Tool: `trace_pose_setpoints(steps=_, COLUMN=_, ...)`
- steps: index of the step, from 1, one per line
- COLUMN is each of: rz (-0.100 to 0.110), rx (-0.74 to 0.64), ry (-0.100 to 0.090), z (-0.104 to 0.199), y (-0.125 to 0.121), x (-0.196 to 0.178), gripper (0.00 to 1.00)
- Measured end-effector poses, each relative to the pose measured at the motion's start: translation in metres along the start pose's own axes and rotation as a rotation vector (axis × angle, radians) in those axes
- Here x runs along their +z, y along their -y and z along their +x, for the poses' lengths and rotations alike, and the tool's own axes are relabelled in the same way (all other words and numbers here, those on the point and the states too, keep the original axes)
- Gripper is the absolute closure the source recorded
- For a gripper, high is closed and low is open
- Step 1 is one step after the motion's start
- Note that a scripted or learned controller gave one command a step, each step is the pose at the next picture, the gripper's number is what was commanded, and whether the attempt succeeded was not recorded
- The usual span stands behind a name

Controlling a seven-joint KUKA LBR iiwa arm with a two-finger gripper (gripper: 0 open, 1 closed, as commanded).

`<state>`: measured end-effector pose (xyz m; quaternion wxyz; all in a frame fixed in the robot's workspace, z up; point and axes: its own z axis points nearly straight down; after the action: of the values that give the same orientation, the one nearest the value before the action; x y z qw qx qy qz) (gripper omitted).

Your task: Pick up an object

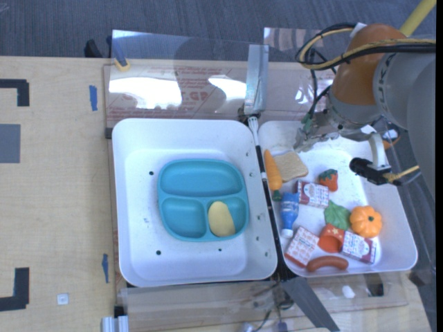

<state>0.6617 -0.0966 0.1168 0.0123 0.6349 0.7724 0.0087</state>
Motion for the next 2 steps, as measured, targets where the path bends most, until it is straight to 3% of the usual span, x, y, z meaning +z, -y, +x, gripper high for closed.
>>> trace_pose_setpoints(steps=1, rz=0.002, rx=0.0, ry=0.0, z=0.0, y=0.0, x=0.001, gripper=0.0)
trace_pose_setpoints(steps=2, rz=0.014, rx=-0.196, ry=-0.007, z=-0.014, y=0.049, x=0.022, gripper=0.0)
